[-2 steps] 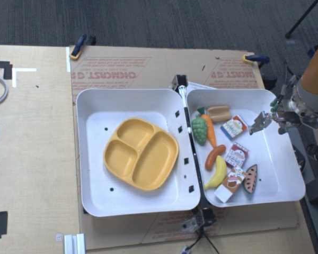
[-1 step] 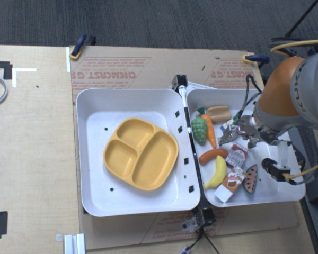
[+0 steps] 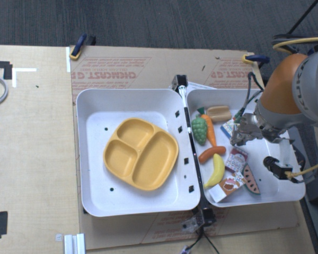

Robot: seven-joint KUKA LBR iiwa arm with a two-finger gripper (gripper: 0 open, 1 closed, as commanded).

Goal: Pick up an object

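Now hovering beside the small packet [image 3: 236, 160], fingers' [image 3: 239, 137] state impossible to tell; risks nudging the sausage [image 3: 211, 154] left of the packet, spoiling any grasp.

Grey arm [image 3: 312, 89] with an orange band [image 3: 285, 86], black cables and dark metal claw [image 3: 243, 134].

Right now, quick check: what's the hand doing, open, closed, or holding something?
Hand: low in the right bin beside the carrot; open, closed or holding cannot be told.
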